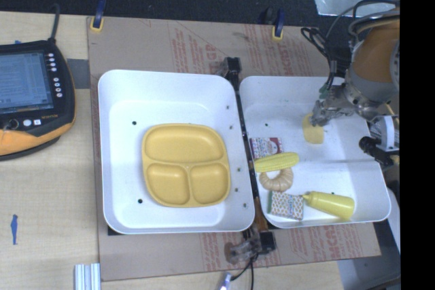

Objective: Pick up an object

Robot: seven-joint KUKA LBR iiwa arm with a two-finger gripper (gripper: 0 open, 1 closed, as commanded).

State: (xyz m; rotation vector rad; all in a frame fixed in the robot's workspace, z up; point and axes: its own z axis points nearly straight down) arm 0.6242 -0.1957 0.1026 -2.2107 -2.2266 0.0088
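We see a small pale yellow block (313, 132) lying on the floor of the right bin (353, 183), in its upper half, directly under the end effector (321, 113). The end effector's tips reach down to the block's top edge and seem to touch it, but we cannot tell how wide the fingers stand or whether the block sits between them. Behind the end effector, toward the right edge, rises the grey arm (370, 68) with its orange band.

Below and to the left of the end effector, near the bin's left wall, lies a small red and white packet (264, 145). Just under that packet we see a corn cob (275, 161), lying crosswise, and touching its lower side a pale ring-shaped pastry (276, 178). Farther down from the end effector, along the bin's near wall, a green and white packet (286, 206) rests beside a yellow squeeze bottle (329, 204) that lies on its side.

Well to the left of the end effector sits the left bin (122, 146), which holds a yellow divided plate (185, 164) with three compartments. Farthest left, on the table (47, 214), lies a control pendant (32, 95) with a lit screen.
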